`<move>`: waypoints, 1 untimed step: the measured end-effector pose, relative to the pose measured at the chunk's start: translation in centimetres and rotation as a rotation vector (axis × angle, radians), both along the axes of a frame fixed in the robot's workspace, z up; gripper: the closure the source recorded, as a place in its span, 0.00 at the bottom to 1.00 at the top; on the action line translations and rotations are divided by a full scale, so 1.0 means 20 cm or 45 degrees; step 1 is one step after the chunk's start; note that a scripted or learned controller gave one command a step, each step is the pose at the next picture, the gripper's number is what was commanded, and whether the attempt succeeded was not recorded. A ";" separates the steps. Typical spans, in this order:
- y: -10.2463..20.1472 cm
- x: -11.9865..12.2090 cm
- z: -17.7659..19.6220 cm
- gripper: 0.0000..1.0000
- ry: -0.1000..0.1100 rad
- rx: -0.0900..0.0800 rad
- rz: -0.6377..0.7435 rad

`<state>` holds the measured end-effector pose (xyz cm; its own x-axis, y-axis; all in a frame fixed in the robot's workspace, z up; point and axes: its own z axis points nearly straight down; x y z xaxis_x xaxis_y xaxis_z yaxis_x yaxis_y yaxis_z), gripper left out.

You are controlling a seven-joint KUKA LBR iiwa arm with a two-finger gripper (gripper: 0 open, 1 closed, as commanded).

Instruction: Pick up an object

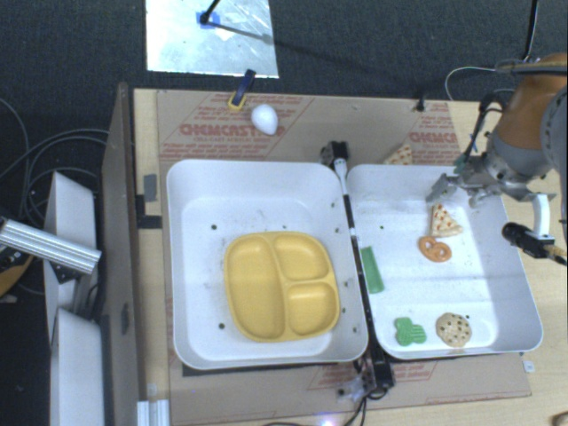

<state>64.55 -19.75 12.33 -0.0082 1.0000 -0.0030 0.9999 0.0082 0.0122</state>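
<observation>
**Pizza slice below the gripper in the right bin**

Pizza slice [445, 221], one only, lies in the upper part of the right bin [515, 327], point upward, just under the gripper [462, 189]. The gripper's fingers spread apart with nothing between them; one tip sits close above the slice, though contact cannot be judged.

Five small things lie in the right bin, one of each. A pretzel [435, 250] sits just below the slice. A green stick [371, 269] lies along the bin's left wall. A green toy [409, 331] and a cookie [453, 329] sit side by side near the front edge, well apart from the gripper.

Two white bins stand side by side, touching along a dark seam. The left bin [204, 202] holds one yellow tray [282, 286] with three compartments, nothing in them.

The grey arm [524, 140] reaches in from the right, its orange band above the wrist, and covers the right bin's far corner. Behind the bins, on brown cardboard [302, 118], rest one white egg [264, 118] and one small yellow and blue item [240, 91]. Another crust-coloured piece [401, 155] lies on the cardboard just beyond the right bin.
</observation>
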 end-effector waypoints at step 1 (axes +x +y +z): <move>0.07 -0.17 -0.20 0.00 0.018 0.005 -0.009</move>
<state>61.15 -18.39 8.29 -0.0009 1.0000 0.0009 1.0000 0.0009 -0.0016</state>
